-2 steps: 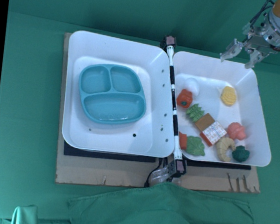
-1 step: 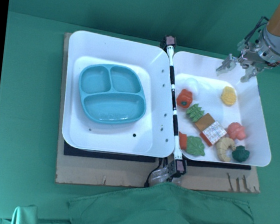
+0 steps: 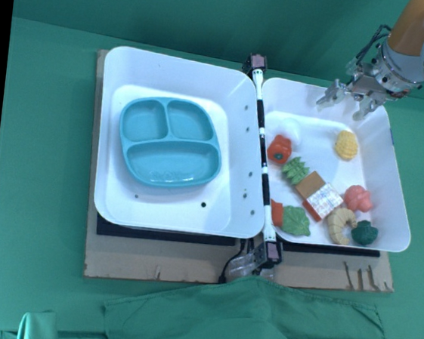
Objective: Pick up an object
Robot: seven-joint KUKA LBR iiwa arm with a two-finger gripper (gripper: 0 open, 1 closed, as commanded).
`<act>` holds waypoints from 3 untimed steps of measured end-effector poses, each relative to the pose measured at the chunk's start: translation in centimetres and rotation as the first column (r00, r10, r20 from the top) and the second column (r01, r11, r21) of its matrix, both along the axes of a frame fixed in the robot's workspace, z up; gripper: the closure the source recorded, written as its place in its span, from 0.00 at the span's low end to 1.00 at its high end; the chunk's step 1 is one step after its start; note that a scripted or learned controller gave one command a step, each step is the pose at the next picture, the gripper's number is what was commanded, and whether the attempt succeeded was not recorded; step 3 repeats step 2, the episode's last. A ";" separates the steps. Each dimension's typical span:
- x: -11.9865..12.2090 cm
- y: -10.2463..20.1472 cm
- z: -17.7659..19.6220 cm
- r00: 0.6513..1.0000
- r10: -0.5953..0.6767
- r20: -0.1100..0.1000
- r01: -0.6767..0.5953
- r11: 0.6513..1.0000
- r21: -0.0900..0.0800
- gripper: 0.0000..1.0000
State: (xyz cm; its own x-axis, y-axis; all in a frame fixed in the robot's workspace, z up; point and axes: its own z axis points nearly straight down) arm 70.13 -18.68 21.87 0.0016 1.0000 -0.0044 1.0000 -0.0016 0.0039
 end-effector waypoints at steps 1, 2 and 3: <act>0.0 -0.1 3.1 1.000 -0.001 0.005 0.001 1.000 0.000 0.00; 0.0 -0.1 4.9 1.000 -0.001 0.005 0.001 1.000 0.000 0.00; 0.0 -0.1 4.9 1.000 -0.001 0.005 0.001 1.000 0.000 0.00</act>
